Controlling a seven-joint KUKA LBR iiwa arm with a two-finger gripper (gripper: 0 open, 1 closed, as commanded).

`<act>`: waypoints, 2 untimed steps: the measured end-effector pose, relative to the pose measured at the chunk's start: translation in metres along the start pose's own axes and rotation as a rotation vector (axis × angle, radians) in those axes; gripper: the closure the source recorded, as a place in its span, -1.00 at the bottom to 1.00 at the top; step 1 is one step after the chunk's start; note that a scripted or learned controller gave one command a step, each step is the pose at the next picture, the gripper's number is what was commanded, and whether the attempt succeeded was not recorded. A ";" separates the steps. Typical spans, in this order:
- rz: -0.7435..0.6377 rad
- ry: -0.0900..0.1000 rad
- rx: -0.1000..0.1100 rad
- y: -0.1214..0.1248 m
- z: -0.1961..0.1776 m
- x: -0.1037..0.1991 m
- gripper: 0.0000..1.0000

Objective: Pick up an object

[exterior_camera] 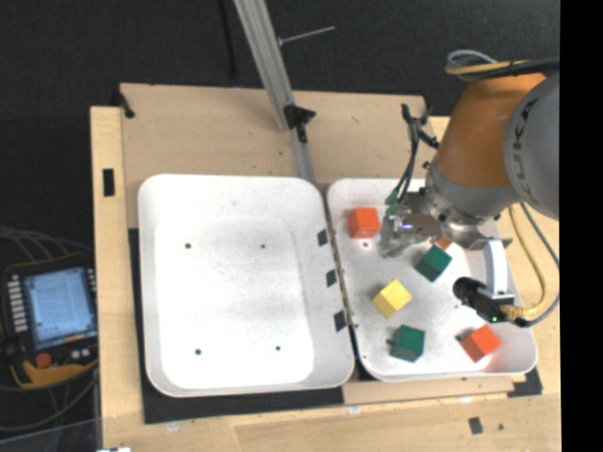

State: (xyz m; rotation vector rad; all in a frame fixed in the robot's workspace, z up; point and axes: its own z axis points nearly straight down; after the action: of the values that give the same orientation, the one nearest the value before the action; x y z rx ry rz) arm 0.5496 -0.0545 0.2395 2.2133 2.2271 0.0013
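Grey arm [528, 149] with orange band reaching in from the right, wrist bent down, pincer [398, 241] low.

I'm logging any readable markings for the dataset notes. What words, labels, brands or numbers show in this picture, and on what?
No text can be read.
Handheld screen unit left of the bench: its lit display shows lines of content, too blurred to read.
Robot arm, grey and orange: no legible marking.
Coloured blocks, such as the yellow block: plain faces.
White bins: only dark dots.
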 end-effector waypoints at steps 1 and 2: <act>0.000 0.001 0.000 0.033 0.003 0.040 1.00; -0.001 0.002 -0.001 0.051 -0.005 0.083 1.00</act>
State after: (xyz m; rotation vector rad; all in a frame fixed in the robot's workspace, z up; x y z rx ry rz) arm 0.6002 0.0286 0.2446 2.2130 2.2283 0.0041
